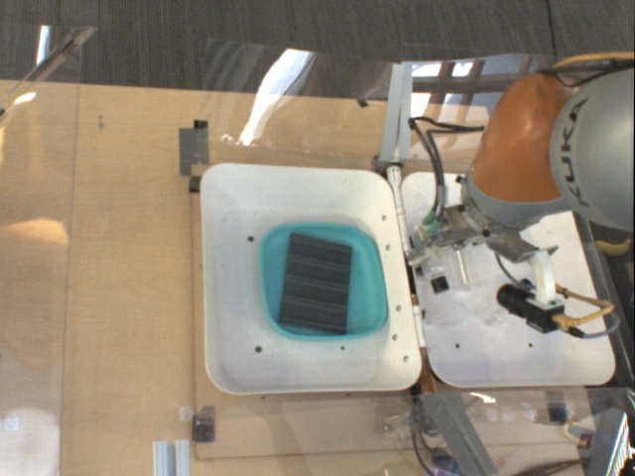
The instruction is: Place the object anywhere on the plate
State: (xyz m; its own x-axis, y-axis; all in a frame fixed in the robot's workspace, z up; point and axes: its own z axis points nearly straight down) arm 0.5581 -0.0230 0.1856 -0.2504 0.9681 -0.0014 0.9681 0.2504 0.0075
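Observation:
A dark grey ribbed rectangular object (317, 283) lies flat on the teal plate (369, 310), which sits in the left white bin (230, 266). The object rests a little left of the plate's middle, fully inside its rim. My gripper (446, 262) hangs over the left part of the right white bin (585, 360), just right of the wall between the bins. Its fingers stand apart, open, with nothing between them. The grey arm with its orange band (516, 137) covers the back of the right bin.
A small black piece (438, 284) lies on the right bin's floor under the gripper. A black connector with cables (531, 307) hangs off the wrist over that bin. A metal post (396, 117) rises behind the bins' shared wall.

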